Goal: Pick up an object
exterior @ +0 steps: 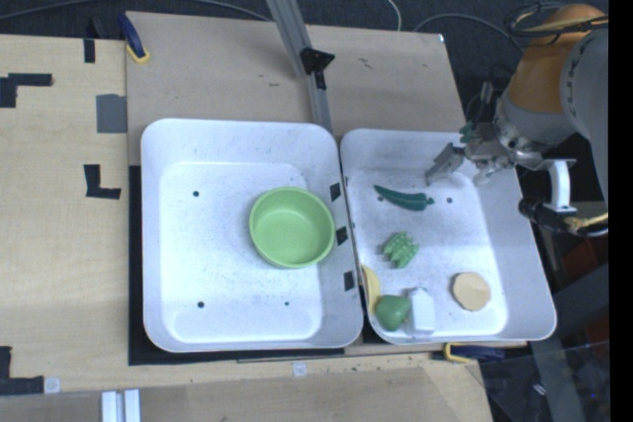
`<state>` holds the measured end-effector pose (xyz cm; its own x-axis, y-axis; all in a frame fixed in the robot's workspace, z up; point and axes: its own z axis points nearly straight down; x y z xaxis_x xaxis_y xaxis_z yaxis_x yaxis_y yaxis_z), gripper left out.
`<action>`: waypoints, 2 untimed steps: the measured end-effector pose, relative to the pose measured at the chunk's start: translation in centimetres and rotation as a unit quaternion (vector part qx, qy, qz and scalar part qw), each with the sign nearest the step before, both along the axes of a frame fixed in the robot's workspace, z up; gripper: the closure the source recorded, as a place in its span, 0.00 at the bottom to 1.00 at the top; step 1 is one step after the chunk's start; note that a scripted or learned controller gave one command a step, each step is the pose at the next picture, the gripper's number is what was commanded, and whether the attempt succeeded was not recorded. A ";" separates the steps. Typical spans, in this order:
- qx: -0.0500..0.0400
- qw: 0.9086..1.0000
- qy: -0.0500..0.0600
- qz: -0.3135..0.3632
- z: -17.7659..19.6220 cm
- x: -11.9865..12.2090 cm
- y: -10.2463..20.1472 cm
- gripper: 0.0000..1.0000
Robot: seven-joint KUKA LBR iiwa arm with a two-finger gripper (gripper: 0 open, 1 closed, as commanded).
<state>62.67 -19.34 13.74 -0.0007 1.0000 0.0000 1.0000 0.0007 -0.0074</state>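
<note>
The right bin (519, 257) holds a dark green pod-shaped piece (403, 199), a bumpy light green piece (400, 249), a tan round disc (471, 291), a green rounded piece (392, 311), a white block (422, 309) and a yellow sliver (370, 282) by its left wall. My gripper (461, 173) hangs over the bin's upper right part, to the right of and slightly above the dark green pod. Its fingers are spread open and nothing is between them.
The left bin (178, 212) holds a light green bowl (291, 227). A grey pole (287, 10) slants across the bench behind the bins. Cables lie on the dark floor at the back. The arm's orange band (554, 54) sits at the right.
</note>
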 end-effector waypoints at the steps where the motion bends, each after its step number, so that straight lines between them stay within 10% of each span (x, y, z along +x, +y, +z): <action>1: -0.001 1.000 -0.002 0.001 -5.2 -0.1 0.1 0.00; 2: -0.001 1.000 -0.002 0.001 -3.9 0.0 0.2 1.00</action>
